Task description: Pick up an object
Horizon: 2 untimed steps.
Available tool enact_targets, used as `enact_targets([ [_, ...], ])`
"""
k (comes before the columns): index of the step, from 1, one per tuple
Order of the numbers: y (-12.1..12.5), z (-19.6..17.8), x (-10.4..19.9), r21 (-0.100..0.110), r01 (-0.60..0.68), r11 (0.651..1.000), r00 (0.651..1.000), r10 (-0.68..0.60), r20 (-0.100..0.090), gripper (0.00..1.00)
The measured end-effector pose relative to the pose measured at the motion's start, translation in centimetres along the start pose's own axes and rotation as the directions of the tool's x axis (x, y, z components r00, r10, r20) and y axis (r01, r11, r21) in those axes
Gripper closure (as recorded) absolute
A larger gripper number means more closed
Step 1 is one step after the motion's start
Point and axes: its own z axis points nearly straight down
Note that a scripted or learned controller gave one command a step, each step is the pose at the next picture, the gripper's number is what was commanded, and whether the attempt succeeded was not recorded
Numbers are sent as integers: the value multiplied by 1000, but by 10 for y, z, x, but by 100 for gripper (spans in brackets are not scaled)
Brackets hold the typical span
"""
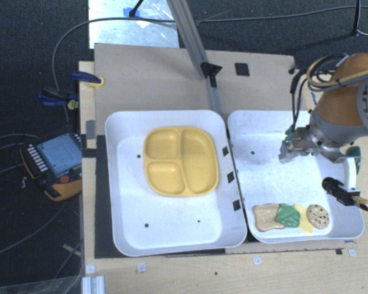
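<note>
- The arm [346,100] reaches in from three o'clock, its gripper [292,147] hanging over the upper part of the right bin [257,127].
- Whether the jaws are released or clenched cannot be told from this angle; nothing shows between them.
- The things to pick from lie in a row along the six o'clock edge of the right bin: a tan slice of bread [267,217] at the nine o'clock end, a green leaf [288,214] touching it, a yellow slice of cheese [304,220] partly under the leaf, and a round cookie [318,215] at the three o'clock end.
- The left bin [122,219] holds a yellow divided plate [180,161], well apart from the gripper.
- My judgement: the step in hand is choosing a target and moving over it, since the gripper stands toward twelve o'clock of the food row, apart from all of it.
- The cookie looks the best choice: it is separate from the overlapping pieces, so a grasp would catch one thing.
- It lies near the bin's wall at three and six o'clock, so the jaws should close along a line that keeps both clear of the rim.
- These pieces are flat; the descent should go right to the bin floor before closing.
</note>
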Motion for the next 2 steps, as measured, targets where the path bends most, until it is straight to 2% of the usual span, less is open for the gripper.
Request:
enact_targets([
  [1, 4, -44, -1, -1, 0, 1000, 1000, 0, 1, 100],
  [2, 5, -62, -1, 2, 1, 1000, 1000, -1, 0, 100],
])
